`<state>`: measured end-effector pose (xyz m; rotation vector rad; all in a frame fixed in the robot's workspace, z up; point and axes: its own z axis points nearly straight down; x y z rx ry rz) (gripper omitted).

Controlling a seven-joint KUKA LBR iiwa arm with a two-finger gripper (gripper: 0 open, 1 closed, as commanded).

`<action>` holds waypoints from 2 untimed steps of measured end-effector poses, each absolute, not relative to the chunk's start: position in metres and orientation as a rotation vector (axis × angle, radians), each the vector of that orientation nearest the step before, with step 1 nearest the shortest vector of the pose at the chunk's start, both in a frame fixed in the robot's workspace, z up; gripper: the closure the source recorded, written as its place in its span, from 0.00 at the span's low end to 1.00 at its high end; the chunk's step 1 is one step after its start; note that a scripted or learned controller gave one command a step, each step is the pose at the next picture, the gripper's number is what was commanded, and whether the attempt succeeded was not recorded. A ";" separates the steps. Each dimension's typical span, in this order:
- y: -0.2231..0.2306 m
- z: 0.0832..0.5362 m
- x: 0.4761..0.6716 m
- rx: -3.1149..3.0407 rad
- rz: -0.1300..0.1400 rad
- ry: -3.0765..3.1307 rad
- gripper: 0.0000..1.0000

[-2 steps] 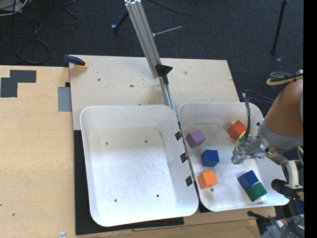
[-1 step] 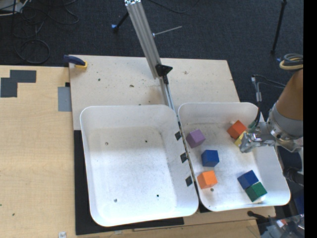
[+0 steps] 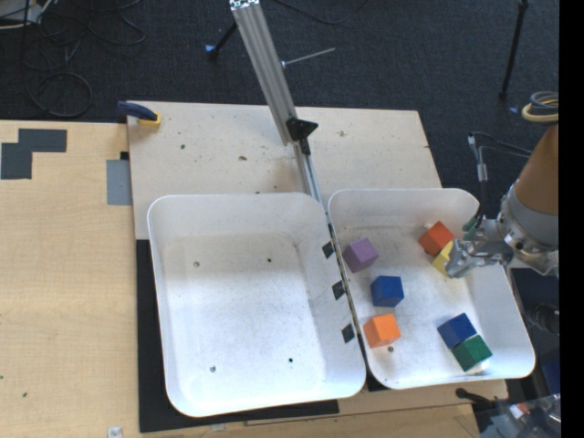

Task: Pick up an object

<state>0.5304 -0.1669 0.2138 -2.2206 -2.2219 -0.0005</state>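
Nearest the lens, along the bottom of the right bin (image 3: 429, 383), sit a green cube (image 3: 474, 352) touching a dark blue cube (image 3: 455, 328), with an orange cube (image 3: 382, 329) further left near the divider; above these lie a blue cube (image 3: 387, 290) and a purple cube (image 3: 359, 254). All are loose and scattered at odd angles, which suggests they were tipped in as a jumble for grasp trials rather than arranged; the left bin (image 3: 237, 299) presumably stands by as the drop-off side.

The arm comes in from the right edge with the gripper (image 3: 463, 258) low over the right bin's far right part; it points left, toward a red-orange cube (image 3: 436, 237) and a small yellow block (image 3: 443, 261) that touch each other. The yellow block lies right at the gripper's tip — touching or nearly so — and the red-orange cube sits just beyond it, up and to the left. At this size the metal of the tip blurs together, so I cannot tell how wide the jaws stand, nor whether either piece is between them; nothing is clearly lifted. My reading is that the yellow block, or the pair, is the target of this try; because the two are pressed together, a clean grip on one looks awkward.
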 end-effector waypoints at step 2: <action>-0.076 0.203 0.568 -2.215 0.000 -2.224 1.00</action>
